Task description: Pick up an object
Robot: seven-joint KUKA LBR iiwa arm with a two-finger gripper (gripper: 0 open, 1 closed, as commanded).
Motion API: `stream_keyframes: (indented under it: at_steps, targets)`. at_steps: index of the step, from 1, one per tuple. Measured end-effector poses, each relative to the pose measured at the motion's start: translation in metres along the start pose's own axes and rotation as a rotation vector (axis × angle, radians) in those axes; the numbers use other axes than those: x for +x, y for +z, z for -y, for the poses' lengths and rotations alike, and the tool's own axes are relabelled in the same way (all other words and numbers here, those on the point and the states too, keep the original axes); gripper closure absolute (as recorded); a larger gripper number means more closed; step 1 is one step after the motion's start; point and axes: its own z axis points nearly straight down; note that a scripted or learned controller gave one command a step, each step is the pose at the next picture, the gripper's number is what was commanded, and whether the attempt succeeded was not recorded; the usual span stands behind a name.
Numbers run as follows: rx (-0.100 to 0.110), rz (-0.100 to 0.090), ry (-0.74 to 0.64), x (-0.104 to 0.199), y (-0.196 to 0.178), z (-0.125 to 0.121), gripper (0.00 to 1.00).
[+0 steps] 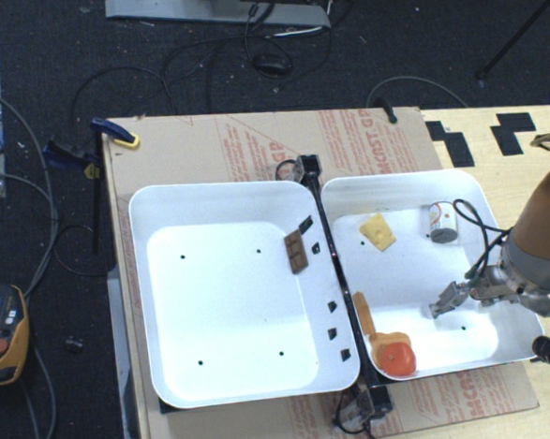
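two bins: white, side by side on a brown board; left bin (166, 268), right bin (425, 344)
arm: enters from the right, cut off by the frame edge — orange band (547, 218) only partly visible
gripper (447, 302): low over the right bin's floor, pointing left; too small and blurred to tell whether its jaws are parted or closed, nothing seen between them
yellow piece (379, 232): flat near the right bin's far wall, well apart from the gripper
small cylinder (440, 222): right of the yellow piece, markings unreadable
orange-red object (394, 354): near corner of the right bin — its shape merges with a tan handle
brown block (296, 253): left bin, by the dividing wall
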Motion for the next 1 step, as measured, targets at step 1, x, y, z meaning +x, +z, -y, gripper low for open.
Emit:
stream_keyframes:
  at_steps: [1]
  targets:
    - [-0.005,0.002,0.0,-0.0005,-0.013,-0.0015,1.0]
